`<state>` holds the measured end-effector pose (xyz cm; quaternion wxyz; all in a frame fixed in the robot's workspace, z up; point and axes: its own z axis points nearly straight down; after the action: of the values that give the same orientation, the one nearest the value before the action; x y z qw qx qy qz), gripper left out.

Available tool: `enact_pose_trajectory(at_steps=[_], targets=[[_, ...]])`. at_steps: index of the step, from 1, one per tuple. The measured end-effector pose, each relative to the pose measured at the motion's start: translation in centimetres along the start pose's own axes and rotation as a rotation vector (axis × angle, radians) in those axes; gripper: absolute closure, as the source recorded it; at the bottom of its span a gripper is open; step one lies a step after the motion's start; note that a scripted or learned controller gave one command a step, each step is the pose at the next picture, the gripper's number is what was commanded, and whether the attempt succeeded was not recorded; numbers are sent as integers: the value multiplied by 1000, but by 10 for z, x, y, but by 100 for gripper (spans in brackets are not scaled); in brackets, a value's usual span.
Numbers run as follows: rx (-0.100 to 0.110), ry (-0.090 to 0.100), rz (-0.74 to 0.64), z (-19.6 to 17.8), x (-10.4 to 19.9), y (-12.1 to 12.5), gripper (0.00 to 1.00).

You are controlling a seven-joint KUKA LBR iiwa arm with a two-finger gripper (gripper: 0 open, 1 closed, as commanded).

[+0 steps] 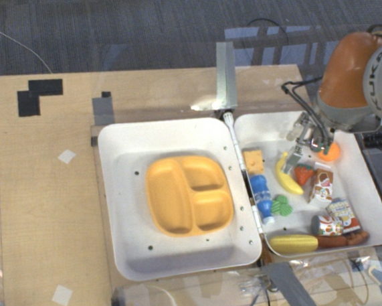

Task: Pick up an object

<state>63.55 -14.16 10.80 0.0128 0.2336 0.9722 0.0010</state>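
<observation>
My gripper hangs low over the upper middle of the right bin. Its tip is just above a banana and a red toy, with an orange ball close on its right. I see nothing lifted off the bin floor. Further down lie a small red-and-white carton, a second printed carton, a yellow corn cob and a brown sausage. Along the bin's left wall are a tan block, a blue bottle and a green toy.
The left bin holds a yellow divided plate. A metal divider runs between the two bins. The grey and orange arm comes in over the right bin's upper right corner.
</observation>
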Motion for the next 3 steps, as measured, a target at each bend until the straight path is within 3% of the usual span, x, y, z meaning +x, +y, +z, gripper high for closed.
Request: enact_pose_trajectory(at_steps=[1, 2, 3], targets=[[9, -7, 372, 14, 58, 16, 0], [3, -5, 362, 2, 58, 21, 100], [5, -10, 364, 2, 56, 19, 0]])
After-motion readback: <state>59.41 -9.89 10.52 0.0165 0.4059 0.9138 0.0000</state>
